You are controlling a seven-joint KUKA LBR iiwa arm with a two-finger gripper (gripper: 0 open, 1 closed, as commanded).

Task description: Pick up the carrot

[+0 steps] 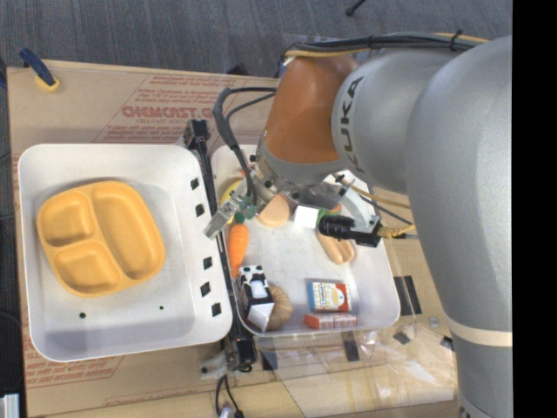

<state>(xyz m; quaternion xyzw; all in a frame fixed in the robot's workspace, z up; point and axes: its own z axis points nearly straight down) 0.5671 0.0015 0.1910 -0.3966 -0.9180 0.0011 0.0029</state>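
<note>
- Camera view showed the end effector (228, 213) at the right bin's (379, 273) left edge, above the carrot (238, 245).
- I could not tell its state.

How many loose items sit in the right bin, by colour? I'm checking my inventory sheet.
Orange: 1, the carrot
Peach or tan: 3, two pale pieces and a brownish lump
Black-and-white: 1, a small toy
Red box: 1
White block: 1
Total: 7

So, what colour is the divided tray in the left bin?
Yellow; the divided tray shows plainly in the camera view.
</note>
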